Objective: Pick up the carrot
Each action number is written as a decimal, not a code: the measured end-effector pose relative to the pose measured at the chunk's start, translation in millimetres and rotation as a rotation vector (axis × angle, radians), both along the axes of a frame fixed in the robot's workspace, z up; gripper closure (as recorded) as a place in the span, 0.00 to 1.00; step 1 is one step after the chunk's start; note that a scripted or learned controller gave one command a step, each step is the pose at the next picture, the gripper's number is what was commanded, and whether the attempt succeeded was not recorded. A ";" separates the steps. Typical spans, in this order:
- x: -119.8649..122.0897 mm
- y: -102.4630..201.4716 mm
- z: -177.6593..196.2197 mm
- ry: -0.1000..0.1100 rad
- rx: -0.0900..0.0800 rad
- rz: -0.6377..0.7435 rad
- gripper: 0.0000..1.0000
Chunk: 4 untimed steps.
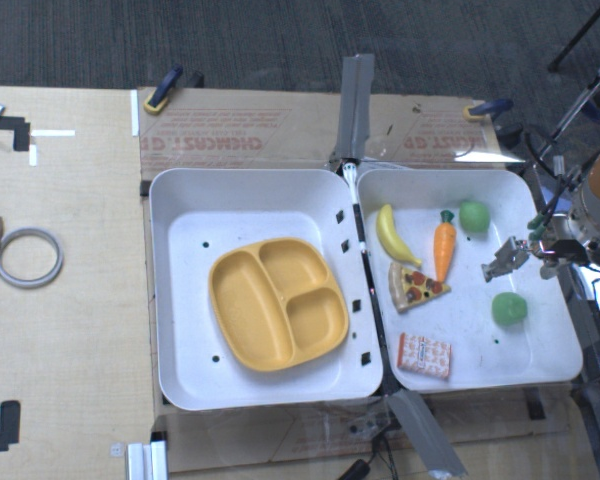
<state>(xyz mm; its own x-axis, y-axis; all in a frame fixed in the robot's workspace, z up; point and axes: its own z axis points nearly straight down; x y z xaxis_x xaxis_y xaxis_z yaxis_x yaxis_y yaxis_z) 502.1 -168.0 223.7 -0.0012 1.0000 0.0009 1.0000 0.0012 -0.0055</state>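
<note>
You are looking down on two white bins sitting side by side on the tabletop (60, 368); the left bin (175, 298) is holding a yellow divided plate (277, 303), and the right bin (550, 353) is holding the small items. The carrot (444, 248) is lying in the upper middle of the right bin, green top pointing away from you, orange tip pointing towards you; it is resting just beside the banana (395, 235) on its left, and its tip is lying at the edge of the pizza slice (416, 287), probably touching it. A green ball (474, 216) is sitting near the carrot's top on the right; a second green ball (510, 309) is lying lower right; a red-and-white packet (424, 356) is lying near the bin's front. Your gripper (502, 262) is reaching in from the right, hanging over bare bin floor between the two green balls and well apart from the carrot; its fingers are looking parted with nothing between them, though at this size the gap is hard to make out. A roll of tape (27, 257) is lying on the tabletop at far left.
</note>
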 end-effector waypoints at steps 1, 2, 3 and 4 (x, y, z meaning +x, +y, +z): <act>63.1 -1.8 -97.4 -0.001 -0.001 -0.067 0.00; 97.5 55.2 -134.0 -0.003 -0.001 0.051 0.00; 97.5 54.2 -126.7 0.000 -0.001 0.049 1.00; 130.8 112.6 -33.7 -0.003 -0.002 0.004 1.00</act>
